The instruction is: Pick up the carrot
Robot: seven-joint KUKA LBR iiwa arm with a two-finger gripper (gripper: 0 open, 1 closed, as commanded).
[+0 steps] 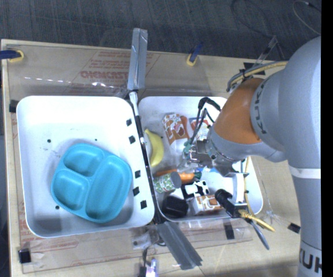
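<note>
So the carrot (167, 172) is seen as an orange sliver at lower centre of the frame, in the right bin (172, 104), wedged between the banana (154, 147) above and the green packet (165, 183) below. The gripper (196, 154) is parked just to its right, and whether it's released or clenched can't be told. A careful approach along the carrot is probably needed. Not much room is left there: the centre wall is close, and clutter is packed all around.

Blue divided tray (91, 181) in left bin (33, 154); banana (154, 148), black item (175, 206) in rt bin (172, 105)
</note>
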